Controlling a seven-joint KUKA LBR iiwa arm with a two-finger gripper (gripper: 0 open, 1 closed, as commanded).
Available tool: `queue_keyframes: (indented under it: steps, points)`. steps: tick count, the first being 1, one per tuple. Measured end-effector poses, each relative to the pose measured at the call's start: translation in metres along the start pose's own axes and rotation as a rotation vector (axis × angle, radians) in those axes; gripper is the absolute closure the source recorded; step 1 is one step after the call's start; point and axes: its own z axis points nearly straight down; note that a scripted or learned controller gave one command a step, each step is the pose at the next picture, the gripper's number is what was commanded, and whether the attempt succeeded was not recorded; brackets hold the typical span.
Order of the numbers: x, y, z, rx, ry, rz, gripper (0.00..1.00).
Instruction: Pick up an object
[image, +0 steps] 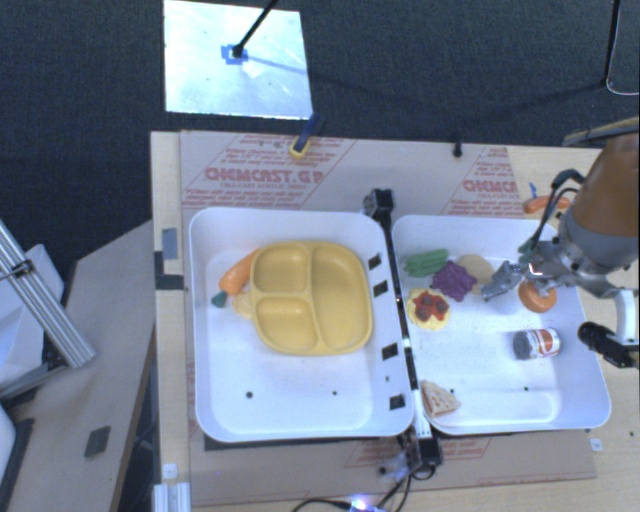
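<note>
Left white bin (215, 400): yellow three-compartment plastic plate (305, 298), orange toy carrot (237, 272) tucked beside it. Right white bin (480, 400): green, purple and pizza-like toys, small can (537, 343). Hand (522, 277) hovers just beside an orange round toy (538, 297); finger state cannot be told. Recommend centring squarely over that toy before descending.

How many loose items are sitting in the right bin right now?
6: green veg, purple piece and tan piece at the back left, pizza beside them, can at right, sandwich at front left. The gripper may hide more.
</note>
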Motion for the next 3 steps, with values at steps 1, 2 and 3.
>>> queue_keyframes:
  steps: [1,2,3]
  points:
    - [0.003,0.008,0.059,0.001,0.001,-0.002,0.0]
    - [0.003,0.01,0.073,-0.007,0.0,-0.001,0.0]
    - [0.001,0.012,0.06,-0.018,-0.009,-0.001,1.0]
